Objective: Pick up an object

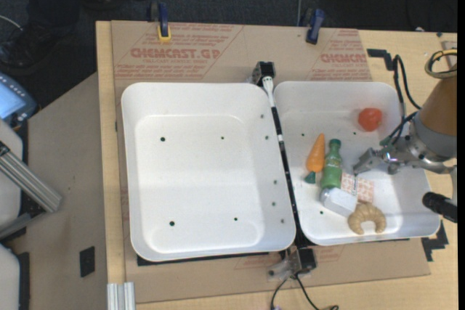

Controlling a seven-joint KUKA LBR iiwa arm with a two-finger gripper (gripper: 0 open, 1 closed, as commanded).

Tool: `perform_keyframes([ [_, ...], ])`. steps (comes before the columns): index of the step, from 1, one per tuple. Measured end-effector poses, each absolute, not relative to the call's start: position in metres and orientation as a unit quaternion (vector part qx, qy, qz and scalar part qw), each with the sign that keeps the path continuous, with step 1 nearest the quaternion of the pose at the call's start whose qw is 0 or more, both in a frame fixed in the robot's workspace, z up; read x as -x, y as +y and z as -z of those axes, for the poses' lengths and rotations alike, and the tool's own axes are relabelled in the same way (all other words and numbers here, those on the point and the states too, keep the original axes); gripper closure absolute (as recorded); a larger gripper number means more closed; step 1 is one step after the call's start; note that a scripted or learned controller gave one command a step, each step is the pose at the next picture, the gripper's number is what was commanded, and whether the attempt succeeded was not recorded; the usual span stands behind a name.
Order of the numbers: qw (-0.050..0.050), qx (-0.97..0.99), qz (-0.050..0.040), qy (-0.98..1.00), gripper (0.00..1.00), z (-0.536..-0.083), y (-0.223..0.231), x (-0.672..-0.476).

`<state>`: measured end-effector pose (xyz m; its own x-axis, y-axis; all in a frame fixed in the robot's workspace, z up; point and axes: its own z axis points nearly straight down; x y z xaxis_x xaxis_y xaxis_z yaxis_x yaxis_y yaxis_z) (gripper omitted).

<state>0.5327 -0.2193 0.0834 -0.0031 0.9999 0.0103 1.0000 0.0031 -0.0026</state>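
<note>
The right bin (341, 94) holds several objects. A red ball-like fruit (370, 118) lies near its far right corner. An orange carrot (316, 152) and a green bottle (332, 165) lie side by side in the middle. Below them are a white tube (336, 200), a red-and-white packet (360, 188) and a tan croissant (367, 218). My gripper (372, 159) hangs over the right part of this bin, just right of the bottle and above the packet. Nothing is visibly held in it.
The left bin (145, 105) sits beside the right one, with a black divider strip (280, 149) between them. Blue clamps (162, 17) hold the cardboard sheet at the back edge. Cables (403, 94) run along the right bin's far right side.
</note>
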Motion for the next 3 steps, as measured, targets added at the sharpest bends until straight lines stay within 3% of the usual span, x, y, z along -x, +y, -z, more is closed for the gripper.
perform_keyframes([
  [1,0.001,0.706,0.0008,-0.708,1.0,-0.093,-0.222,-0.534],
  [3,0.0,0.707,0.0007,-0.708,1.0,-0.111,-0.222,-0.534],
])
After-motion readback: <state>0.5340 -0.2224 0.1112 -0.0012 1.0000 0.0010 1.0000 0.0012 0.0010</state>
